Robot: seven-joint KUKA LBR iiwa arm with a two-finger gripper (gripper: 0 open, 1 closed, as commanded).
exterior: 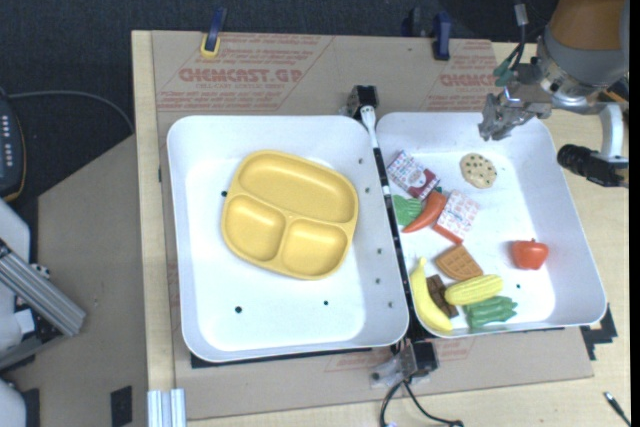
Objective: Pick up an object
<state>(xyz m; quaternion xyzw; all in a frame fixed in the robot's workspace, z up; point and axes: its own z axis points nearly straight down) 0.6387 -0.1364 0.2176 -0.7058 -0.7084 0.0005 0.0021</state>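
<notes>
Gripper (496,123) over right white bin's (570,215) far edge, near round chocolate-chip cookie (479,170); finger state unreadable.

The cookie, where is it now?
The cookie lies in the right bin, near its far edge, right of the red-and-white packet and just below the gripper.

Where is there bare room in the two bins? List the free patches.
Left bin: bare floor all round the yellow tray, widest along the near edge. Right bin: free between the cookie and the tomato, and along the right wall. Crowded: the toy food from the carrot down to the banana.
</notes>
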